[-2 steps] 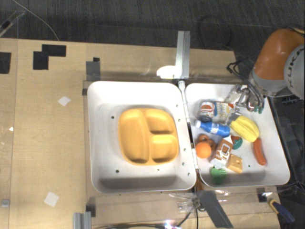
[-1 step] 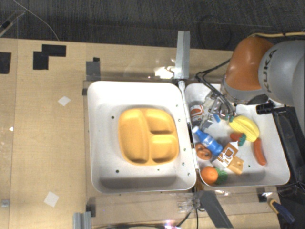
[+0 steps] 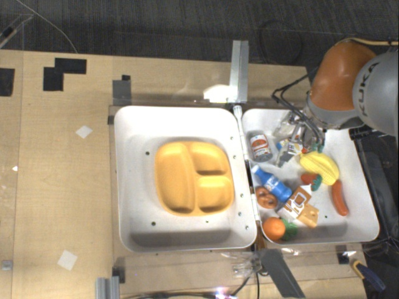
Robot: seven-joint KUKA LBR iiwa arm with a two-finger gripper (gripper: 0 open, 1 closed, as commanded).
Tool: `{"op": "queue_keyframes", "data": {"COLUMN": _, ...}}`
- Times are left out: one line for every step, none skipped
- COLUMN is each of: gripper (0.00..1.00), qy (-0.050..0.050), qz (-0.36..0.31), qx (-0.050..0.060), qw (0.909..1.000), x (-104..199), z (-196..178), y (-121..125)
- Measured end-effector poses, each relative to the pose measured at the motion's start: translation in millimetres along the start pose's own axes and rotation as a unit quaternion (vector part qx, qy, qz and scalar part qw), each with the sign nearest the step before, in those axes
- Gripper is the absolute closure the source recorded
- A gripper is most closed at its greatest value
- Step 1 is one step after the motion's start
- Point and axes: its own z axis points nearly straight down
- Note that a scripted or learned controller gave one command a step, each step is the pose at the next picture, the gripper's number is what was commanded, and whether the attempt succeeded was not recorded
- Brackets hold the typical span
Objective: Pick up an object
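The right bin (image 3: 368, 220) holds a small heap of toy food – a smooth yellow banana bunch (image 3: 320, 166), a short can with a red label (image 3: 260, 147), a blue bottle (image 3: 273, 184) lying on its side, a brown pretzel (image 3: 265, 197), a round orange (image 3: 273, 228), a long red sausage (image 3: 340, 199) and a flat cracker (image 3: 307, 215). All lie close together, many touching. The hand (image 3: 298, 139) hangs over the far part of this bin, between the can and the banana bunch; it is shiny metal with cables, and I cannot tell its state. The grey arm (image 3: 361, 89) with its rounded orange band comes from the right. The left bin (image 3: 128, 167) carries a glossy yellow tray (image 3: 193, 176) with three hollow parts. Both bins are white plastic with rounded corners on a pale wooden worktop (image 3: 56, 185).
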Motion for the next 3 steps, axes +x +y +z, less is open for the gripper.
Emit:
{"op": "queue_keyframes", "data": {"gripper": 0.0, "qy": -0.007, "qz": 0.029, "qx": 0.001, "qw": 0.9995, "x": -16.9, "z": -133.4, "y": -54.8}}
{"op": "queue_keyframes", "data": {"gripper": 0.0, "qy": 0.003, "qz": 0.167, "qx": 0.0, "qw": 0.9859, "x": -0.2, "z": -10.7, "y": -21.8}}
{"op": "queue_keyframes", "data": {"gripper": 0.0, "qy": 0.002, "qz": 0.251, "qx": -0.001, "qw": 0.9679, "x": -21.7, "z": -0.3, "y": -76.7}}
